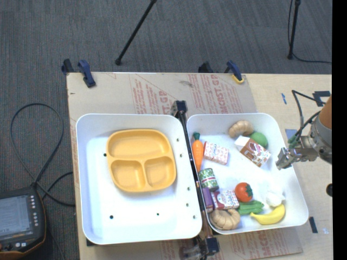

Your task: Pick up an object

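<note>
**A:** Nearest us, along the front wall of the right-hand white plastic bin [297,198], there's a yellow toy banana [269,215], a tan knotted pastry [226,218] and a green pod [250,207], all jumbled against that wall, tipped in rather than set down, I'd say.

**B:** And the round red toy tomato [244,192] just behind them, beside the little pink carton [224,199]?

**A:** Yes, touching or nearly so. Crowded; a pick there could catch a neighbour.

**B:** The left-hand white bin [89,199] carries a yellow three-compartment plastic tray [142,159] in its middle, probably a landing place.

**A:** Farther back, an orange toy carrot [198,153] lies along the right bin's left wall, a white-and-red snack box [216,153] beside it, then a red-and-white juice carton [254,151], a green rounded fruit [259,139] and a beige bread roll [241,128] near the far right corner.

**B:** Where's the gripper [286,158]?

**A:** Over the right wall of that bin, about midway along. It has nothing in it, as far as I can see; whether it's apart or together, I can't tell.
</note>
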Motion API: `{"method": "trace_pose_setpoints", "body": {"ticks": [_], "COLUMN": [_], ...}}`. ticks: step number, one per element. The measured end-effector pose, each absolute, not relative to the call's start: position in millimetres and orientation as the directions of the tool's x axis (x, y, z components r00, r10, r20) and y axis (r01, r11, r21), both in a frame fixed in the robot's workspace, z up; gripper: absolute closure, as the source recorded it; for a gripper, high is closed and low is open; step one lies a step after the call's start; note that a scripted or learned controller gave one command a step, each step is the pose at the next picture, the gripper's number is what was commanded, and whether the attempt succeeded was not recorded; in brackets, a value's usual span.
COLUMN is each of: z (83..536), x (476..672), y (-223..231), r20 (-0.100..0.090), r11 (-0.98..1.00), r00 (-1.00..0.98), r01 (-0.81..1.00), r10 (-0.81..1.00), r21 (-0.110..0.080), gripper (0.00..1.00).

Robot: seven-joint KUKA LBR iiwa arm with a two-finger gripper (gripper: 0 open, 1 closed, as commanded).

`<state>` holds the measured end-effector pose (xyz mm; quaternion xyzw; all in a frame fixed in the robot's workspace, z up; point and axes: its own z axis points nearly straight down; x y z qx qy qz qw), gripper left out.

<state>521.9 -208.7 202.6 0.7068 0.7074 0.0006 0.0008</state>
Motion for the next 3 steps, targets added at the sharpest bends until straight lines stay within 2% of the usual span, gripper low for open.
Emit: {"method": "trace_pose_setpoints", "body": {"ticks": [1,2,3], "z": [246,189,244], "x": [476.8,536.9,476.6], "y": [-208,-213,-213], "r20": [-0.001,0.001,0.0], "r11": [0.0,0.001,0.0], "r00": [0.0,-0.001,0.0], "r01": [1.0,1.0,1.0], "r10": [1.0,1.0,1.0], "r21": [0.002,-0.001,0.001], "gripper": [1.0,1.0,1.0]}}
